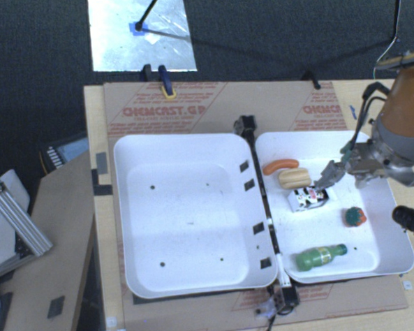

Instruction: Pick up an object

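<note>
The gripper [322, 183] hangs just over the small white printed box [308, 198] in the right white bin [391, 258]; I cannot tell how its jaws stand. Better descend straight, avoiding the tan bread roll [294, 178].

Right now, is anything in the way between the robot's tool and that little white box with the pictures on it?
Nothing visible stands in the way. The tool hangs right at the upper edge of the white box in the right bin. The bread roll lies close by, to the tool's left, beside the path and not across it.
</note>
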{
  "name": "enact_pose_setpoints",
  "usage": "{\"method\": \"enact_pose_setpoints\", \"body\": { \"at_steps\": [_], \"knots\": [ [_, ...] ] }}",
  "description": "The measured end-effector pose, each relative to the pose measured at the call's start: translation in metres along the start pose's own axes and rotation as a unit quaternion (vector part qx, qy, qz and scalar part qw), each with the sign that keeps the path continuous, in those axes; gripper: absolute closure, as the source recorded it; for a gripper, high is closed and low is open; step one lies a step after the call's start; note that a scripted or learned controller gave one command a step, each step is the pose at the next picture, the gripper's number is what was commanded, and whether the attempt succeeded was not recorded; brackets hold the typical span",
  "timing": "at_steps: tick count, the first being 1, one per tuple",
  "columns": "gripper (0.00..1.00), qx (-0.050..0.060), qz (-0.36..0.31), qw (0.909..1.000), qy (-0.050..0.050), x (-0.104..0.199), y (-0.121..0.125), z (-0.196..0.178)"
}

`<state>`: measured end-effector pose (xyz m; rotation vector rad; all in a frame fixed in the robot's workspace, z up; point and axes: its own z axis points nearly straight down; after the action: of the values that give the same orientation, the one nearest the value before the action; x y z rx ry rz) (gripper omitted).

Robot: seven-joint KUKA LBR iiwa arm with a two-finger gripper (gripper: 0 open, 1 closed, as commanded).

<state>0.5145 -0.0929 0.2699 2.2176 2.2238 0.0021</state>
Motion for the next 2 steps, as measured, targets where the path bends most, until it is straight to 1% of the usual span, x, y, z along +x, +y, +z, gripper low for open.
{"method": "enact_pose_setpoints", "body": {
  "at_steps": [1, 2],
  "knots": [
    [0.00, -0.006, 0.005, 1.0000, -0.005, -0.1163, 0.0411, -0.0591],
    [1.00, -0.003, -0.001, 1.0000, -0.002, -0.1090, 0.0412, -0.0666]
  ]
}}
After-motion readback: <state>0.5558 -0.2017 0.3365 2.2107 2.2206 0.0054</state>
